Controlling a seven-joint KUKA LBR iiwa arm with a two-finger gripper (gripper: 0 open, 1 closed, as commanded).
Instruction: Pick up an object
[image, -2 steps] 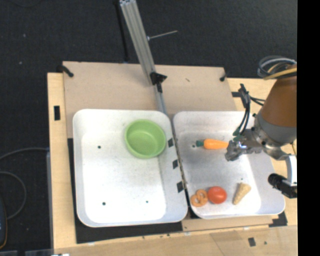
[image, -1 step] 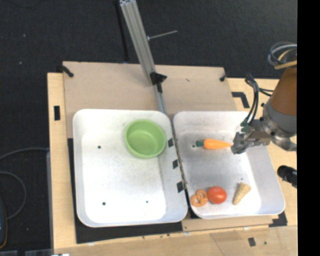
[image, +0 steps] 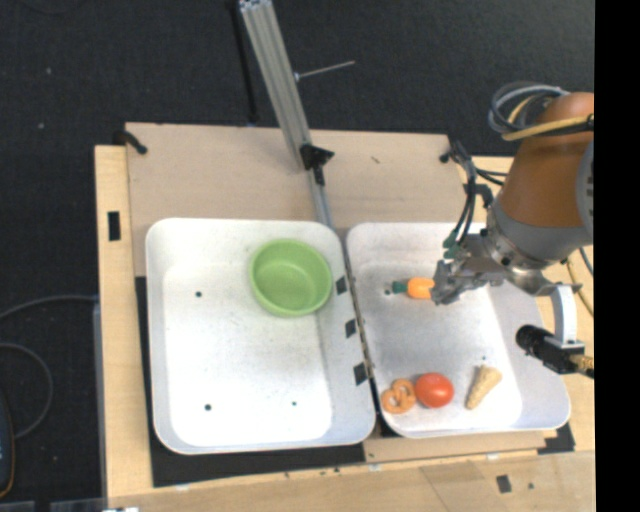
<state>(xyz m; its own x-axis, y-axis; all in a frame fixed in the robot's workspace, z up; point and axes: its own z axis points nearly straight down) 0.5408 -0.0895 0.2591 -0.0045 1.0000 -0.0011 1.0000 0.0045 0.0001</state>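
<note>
My gripper (image: 443, 291) hangs low over the upper middle of the right bin (image: 520, 415). A small orange piece with a green end (image: 414, 289) lies just to its left, touching or nearly touching the gripper's tip. Whether it is held cannot be made out. At the front of the same bin lie an orange pretzel-shaped piece (image: 399, 397), a red tomato (image: 434, 390) and a tan cone (image: 483, 386).
A green bowl (image: 291, 278) stands at the upper right of the left bin (image: 200, 400). A slanted metal pole (image: 288, 100) comes down to the gap between the two bins. The arm's grey and orange body (image: 545, 200) overhangs the right bin's far right side.
</note>
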